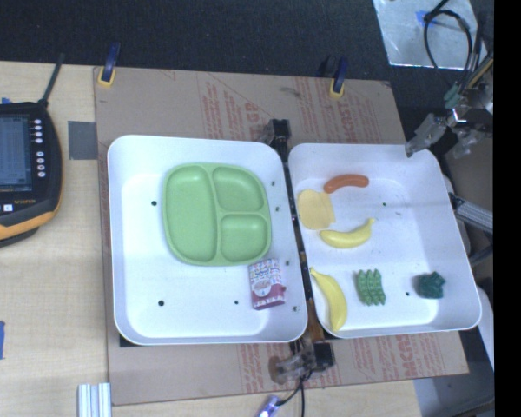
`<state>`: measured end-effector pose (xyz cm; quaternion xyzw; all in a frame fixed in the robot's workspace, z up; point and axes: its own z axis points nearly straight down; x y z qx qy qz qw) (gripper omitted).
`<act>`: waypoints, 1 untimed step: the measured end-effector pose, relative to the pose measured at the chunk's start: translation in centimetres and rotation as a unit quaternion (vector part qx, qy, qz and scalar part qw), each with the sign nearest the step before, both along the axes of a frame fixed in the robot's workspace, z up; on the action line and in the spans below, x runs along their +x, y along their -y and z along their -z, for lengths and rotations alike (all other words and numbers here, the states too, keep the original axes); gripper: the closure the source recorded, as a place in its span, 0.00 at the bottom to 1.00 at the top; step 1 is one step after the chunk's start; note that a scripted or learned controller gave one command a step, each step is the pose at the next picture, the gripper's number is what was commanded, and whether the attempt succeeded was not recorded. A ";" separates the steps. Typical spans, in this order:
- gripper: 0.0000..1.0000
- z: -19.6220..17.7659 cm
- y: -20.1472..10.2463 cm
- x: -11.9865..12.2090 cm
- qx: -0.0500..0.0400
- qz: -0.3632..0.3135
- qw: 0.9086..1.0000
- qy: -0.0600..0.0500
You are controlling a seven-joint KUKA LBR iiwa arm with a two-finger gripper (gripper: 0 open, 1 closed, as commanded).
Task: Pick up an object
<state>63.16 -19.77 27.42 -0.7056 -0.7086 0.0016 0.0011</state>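
Two white bins sit side by side on the bench (pixel 35 320), on a brown cardboard sheet (pixel 243 102) clamped at its far edge. The left bin (pixel 130 311) carries a green divided plate (pixel 215 213) in its far half, three compartments facing up. Just near of the plate, toward the bin's right wall, a small red-and-white packet (pixel 267 284) lies flat, apart from the plate.

Over in the right bin (pixel 451 259), the pieces are spread out. A red sausage (pixel 346 182) lies at the far side. Near of it and to the left, a pale yellow round piece (pixel 314 208) sits against the left wall, and a yellow banana (pixel 347 234) curves just beside it, appearing to touch its near edge. A second banana (pixel 330 296) lies along the near left corner, close to the wall. To its right is a green ridged vegetable piece (pixel 370 287), and further right, well apart, a dark green lumpy piece (pixel 430 285).

The end effector (pixel 430 133) is at the far right, just beyond the right bin's far right corner, above the rim and away from every piece in the bin. Whether it is open or closed, I cannot tell at this size and angle; nothing is seen in it.

On the far left of the bench rests a pendant with a screen (pixel 13 168).
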 end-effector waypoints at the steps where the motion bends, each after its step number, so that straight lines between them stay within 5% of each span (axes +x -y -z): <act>1: 0.00 16.4 -7.3 -4.0 0.001 -0.001 1.000 -0.002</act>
